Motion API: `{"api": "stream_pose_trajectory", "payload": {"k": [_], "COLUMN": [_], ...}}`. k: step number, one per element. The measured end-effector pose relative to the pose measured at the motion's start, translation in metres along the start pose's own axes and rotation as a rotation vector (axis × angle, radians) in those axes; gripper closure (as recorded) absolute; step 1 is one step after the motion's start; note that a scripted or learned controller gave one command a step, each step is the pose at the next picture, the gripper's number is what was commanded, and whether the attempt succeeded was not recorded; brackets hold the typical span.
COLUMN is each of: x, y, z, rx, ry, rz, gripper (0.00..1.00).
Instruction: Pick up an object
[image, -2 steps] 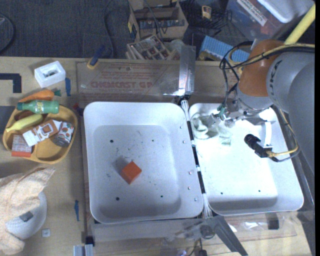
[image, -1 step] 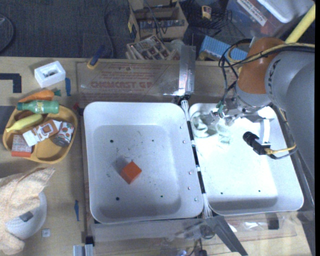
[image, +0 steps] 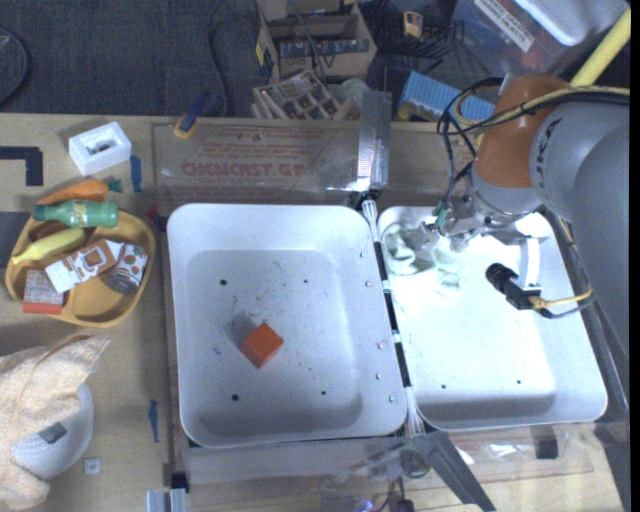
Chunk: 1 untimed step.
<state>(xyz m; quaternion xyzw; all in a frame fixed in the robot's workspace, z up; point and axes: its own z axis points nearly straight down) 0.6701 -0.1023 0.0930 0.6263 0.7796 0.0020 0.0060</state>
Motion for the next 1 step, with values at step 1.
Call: {"api": "stream_pose_trajectory", "payload": {"k": [1], "x": [0.0000], "y": [0.0000], "z": [0.0000], "rx": [0.000], "ry": [0.000], "rz": [0.000], "gripper": [0.00]}}
